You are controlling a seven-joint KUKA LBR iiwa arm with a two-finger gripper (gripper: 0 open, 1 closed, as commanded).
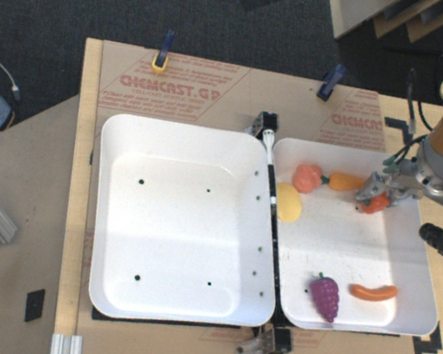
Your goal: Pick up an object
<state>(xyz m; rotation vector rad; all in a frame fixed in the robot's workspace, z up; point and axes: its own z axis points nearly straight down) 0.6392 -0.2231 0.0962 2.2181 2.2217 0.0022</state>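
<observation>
The cardboard-covered counter (219,88) carried two white bins. In the right bin (417,282), the jaws (373,196) were closed on a small red object (376,205) near the far edge, beside an orange piece (344,182).

Brown cardboard-topped bench (219,88) carrying two shallow white plastic bins: one (118,197) well left of pincer (371,197), other (415,269) right under it. Blue clamp (332,81) and yellow-tipped clamp (163,53) on far edge.
</observation>
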